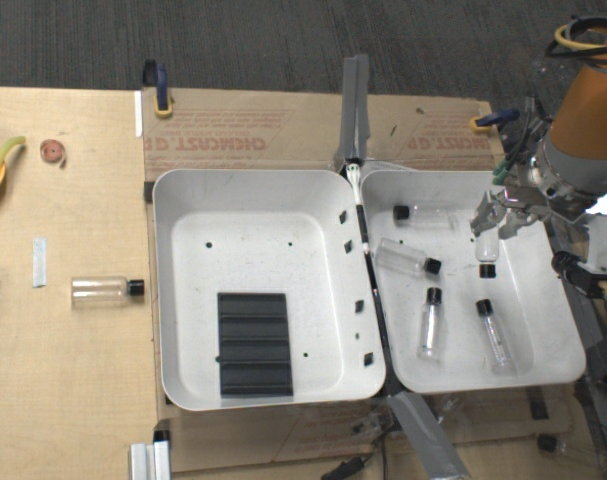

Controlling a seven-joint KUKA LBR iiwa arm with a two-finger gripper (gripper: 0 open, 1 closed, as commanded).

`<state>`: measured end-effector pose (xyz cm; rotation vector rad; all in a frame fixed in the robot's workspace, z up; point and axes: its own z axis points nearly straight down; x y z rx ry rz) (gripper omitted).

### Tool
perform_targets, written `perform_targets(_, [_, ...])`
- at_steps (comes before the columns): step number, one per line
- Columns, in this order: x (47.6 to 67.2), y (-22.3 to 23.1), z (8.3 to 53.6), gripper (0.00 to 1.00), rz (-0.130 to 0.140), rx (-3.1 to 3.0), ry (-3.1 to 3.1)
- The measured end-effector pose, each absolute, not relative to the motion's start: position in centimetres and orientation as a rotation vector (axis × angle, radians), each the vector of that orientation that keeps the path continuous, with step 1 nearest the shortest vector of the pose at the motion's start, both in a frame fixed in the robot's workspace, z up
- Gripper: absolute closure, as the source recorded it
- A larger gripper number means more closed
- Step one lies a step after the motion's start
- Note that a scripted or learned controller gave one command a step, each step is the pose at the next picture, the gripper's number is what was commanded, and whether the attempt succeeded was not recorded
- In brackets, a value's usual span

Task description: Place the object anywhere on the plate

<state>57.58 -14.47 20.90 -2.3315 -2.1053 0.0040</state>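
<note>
1. A black ribbed plate is seen lying in the front half of the left bin.
2. Outside the bins, a clear vial with a black cap is laid on its side on the tabletop, cap turned toward the left bin.
3. The right bin is shown holding several clear, black-capped vials, some laid front to back, others crosswise.
4. A capped vial is pinched upright, cap downward, in the tool over the right bin.
</note>
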Motion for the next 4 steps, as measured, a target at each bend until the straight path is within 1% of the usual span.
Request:
perform_targets(1, [57.6, -14.5, 20.9, 0.00, 0.004, -2.332, -2.105])
perform_targets(2, [65.9, -19.0, 22.4, 0.00, 0.004, -2.271, -2.171])
perform_targets(3, [65.9, -22.0, 30.0, 0.00, 0.003, -2.351, -2.086])
perform_targets(4, [65.1, -21.7, 41.2, 0.00, 0.003, -2.299, -2.142])
